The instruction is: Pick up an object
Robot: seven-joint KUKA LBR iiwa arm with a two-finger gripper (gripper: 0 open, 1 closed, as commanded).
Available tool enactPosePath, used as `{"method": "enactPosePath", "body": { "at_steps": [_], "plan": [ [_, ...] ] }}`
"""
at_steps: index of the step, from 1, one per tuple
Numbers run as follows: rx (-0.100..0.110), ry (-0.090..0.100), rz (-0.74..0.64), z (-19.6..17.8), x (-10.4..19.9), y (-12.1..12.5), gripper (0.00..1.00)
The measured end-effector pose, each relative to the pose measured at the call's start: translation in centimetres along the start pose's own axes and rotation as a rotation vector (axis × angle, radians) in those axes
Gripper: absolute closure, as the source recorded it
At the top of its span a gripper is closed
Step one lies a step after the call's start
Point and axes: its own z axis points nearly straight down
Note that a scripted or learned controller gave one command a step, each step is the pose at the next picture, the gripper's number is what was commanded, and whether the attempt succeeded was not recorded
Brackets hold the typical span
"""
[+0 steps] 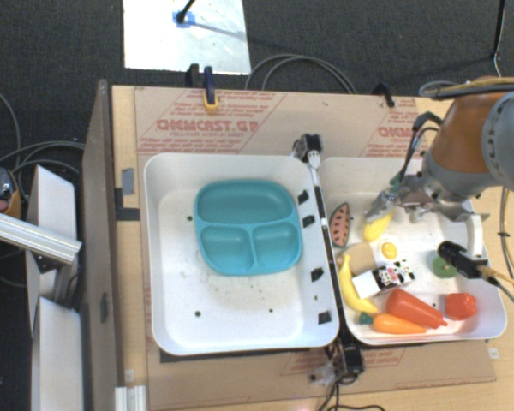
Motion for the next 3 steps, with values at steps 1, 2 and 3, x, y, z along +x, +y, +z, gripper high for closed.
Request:
{"method": "enactPosePath", "body": {
  "at_steps": [1,2,3],
  "plan": [
    [0.008,0.002,0.003,3.4,1.1,-1.2,0.00],
    [-0.003,0.001,-0.002,3.0,4.6,6.7,0.00],
    [0.000,0.001,0.001,2.0,4.2,6.4,1.00]
  ]
}}
